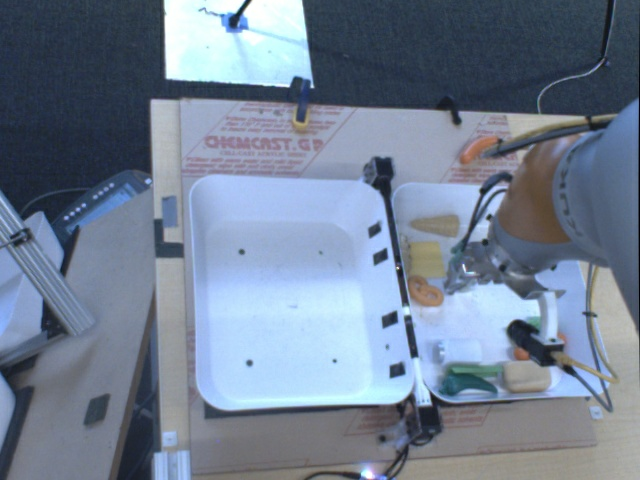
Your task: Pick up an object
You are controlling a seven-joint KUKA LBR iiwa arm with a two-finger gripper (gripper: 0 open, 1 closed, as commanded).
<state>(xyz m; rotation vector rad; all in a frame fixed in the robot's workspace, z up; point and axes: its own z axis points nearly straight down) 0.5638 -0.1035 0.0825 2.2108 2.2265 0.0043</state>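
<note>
arm (575, 193): cut off at right edge | right bin (420, 203): partly hidden under arm

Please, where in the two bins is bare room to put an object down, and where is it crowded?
The left bin offers its whole white floor, bordered only by its walls and the divider. The right bin is crowded: a yellow block, an orange ring, a green piece and a tan block lie around the claw. A small bare patch sits between ring and green piece.

The cardboard sheet (330, 133) beneath the bins carries red print reading "CHEMCAST GP"; the smaller lettering below it is too blurred to read.
</note>
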